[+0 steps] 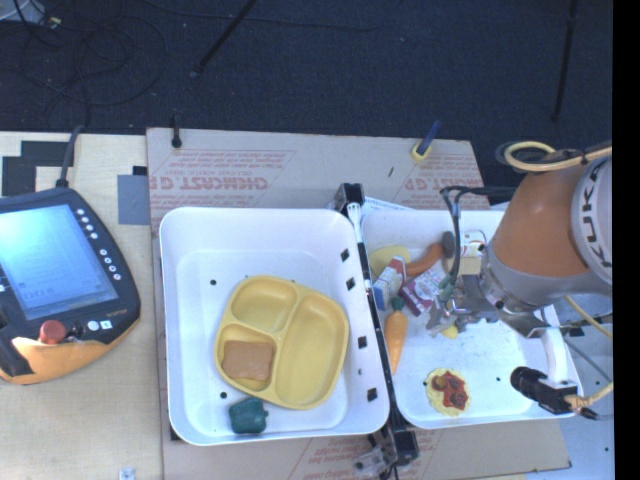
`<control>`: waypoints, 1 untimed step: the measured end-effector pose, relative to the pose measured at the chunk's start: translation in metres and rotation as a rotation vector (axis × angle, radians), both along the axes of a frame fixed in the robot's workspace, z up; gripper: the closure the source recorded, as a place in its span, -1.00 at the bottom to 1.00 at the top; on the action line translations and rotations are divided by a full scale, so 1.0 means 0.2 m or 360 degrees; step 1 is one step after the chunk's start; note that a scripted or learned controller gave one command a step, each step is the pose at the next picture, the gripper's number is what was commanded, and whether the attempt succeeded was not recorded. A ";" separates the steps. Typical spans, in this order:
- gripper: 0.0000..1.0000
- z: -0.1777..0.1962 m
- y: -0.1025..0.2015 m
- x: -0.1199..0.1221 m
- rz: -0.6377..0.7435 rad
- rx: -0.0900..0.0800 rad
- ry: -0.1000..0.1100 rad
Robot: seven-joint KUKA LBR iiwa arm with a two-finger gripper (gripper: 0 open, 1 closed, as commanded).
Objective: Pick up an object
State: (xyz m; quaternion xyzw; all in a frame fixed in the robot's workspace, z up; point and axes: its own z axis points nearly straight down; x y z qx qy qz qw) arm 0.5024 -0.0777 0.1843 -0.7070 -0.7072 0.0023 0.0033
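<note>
My gripper (pixel 446 318) is low over the middle of the right bin (pixel 500 408), with the grey and orange arm coming in from the right. Just left of it lies a pile of toy items: a red and white packet (pixel 415 290), a yellow piece (pixel 384 261) and an orange sausage shape (pixel 430 256). An orange carrot (pixel 395 339) lies along the bin's left wall. A small round pizza (pixel 448 390) sits near the front wall, below the gripper. Nothing shows between the gripper's tips from this angle.
The left bin (pixel 190 268) holds a yellow divided plate (pixel 320 328) with a brown toast slice (pixel 247 360) in its front left compartment, and a teal lump (pixel 249 416) near the front wall. A tablet controller (pixel 55 278) lies at the far left.
</note>
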 end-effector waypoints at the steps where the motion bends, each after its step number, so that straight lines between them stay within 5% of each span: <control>1: 1.00 0.04 0.24 0.14 0.0001 -0.0001 0.0001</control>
